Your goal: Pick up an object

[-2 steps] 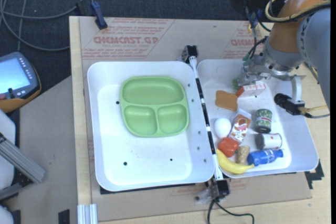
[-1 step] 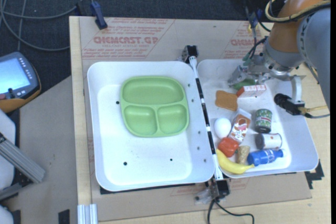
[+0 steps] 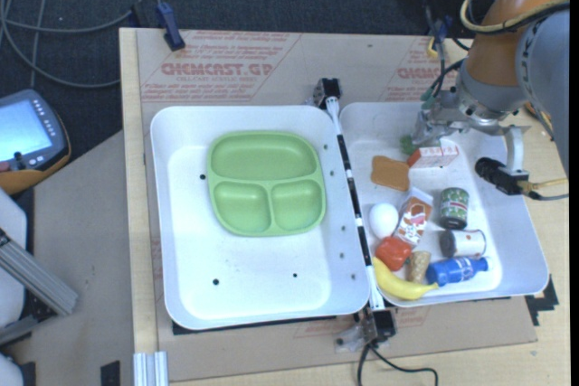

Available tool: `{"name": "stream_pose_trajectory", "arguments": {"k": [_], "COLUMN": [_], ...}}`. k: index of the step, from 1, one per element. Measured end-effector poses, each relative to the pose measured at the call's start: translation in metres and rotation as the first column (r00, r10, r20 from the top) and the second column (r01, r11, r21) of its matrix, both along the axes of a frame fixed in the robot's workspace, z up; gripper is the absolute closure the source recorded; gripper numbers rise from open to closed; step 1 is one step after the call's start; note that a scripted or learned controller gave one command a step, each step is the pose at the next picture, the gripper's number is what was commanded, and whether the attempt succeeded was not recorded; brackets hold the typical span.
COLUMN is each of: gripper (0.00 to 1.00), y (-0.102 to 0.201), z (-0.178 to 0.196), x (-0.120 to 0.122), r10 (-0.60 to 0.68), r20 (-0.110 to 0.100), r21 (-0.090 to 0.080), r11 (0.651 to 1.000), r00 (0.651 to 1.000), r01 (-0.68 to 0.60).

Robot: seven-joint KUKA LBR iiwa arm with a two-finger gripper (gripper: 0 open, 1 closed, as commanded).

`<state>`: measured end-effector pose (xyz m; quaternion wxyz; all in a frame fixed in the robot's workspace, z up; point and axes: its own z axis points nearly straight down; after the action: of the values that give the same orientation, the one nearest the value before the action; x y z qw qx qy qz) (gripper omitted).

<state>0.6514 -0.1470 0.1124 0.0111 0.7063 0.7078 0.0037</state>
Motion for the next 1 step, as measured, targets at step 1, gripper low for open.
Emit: {"name": "stream_pose_trajectory", "arguments": {"k": [1], "gripper": [0.0], "y": [0.0], "z": [-0.0002], "x": [-0.0001], "r10": [0.0], "r20": [-0.001], "r21": [0.0], "r11": [1.0], "r00": [1.0], "r01": [0.0]}}
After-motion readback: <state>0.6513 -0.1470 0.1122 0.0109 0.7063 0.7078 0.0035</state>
